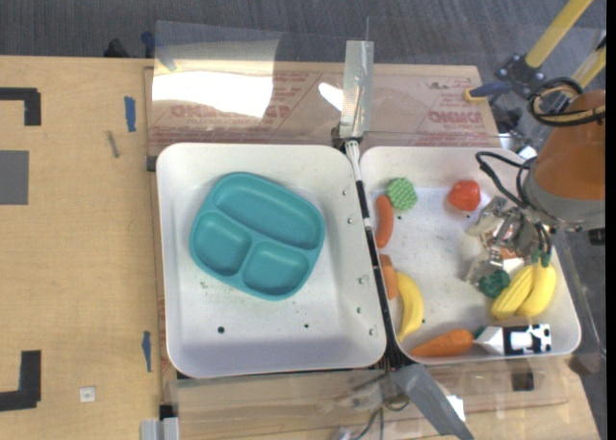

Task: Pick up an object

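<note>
One tool (502, 247), grip unreadable amid cables, partly hides a green toy (494, 283).

A robot arm enters over the right-hand white bin (568, 327). Its broad wrist section is a rounded band of bright orange (576, 159), with a paler grey collar (568, 205) just beneath it on the bin side. Thin black cables (500, 173) loop from the orange band down towards the bin. Below the collar hangs the gripper (502, 241), a cluttered cluster of silvery metal parts with small dark fittings, too tangled to make out finer detail.
</note>
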`<action>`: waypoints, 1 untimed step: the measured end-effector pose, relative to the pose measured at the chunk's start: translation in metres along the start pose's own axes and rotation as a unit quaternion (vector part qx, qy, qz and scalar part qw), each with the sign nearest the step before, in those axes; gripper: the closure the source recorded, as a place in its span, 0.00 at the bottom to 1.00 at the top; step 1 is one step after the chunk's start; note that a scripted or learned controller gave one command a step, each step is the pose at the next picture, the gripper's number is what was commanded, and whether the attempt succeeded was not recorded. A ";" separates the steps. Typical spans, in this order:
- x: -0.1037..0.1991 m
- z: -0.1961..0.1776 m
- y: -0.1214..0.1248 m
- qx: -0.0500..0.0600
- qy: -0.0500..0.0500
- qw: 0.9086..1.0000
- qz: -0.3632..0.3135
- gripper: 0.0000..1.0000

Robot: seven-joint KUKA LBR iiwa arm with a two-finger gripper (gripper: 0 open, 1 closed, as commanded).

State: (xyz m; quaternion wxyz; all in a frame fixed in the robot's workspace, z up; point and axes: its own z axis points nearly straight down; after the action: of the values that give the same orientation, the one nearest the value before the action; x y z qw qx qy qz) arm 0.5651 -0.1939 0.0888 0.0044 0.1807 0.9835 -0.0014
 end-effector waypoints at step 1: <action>-0.017 0.001 -0.006 -0.012 0.008 0.998 -0.066 0.00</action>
State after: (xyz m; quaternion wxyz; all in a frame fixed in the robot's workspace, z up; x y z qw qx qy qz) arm 0.5783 -0.2058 0.0882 -0.0010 0.1149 0.9933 0.0118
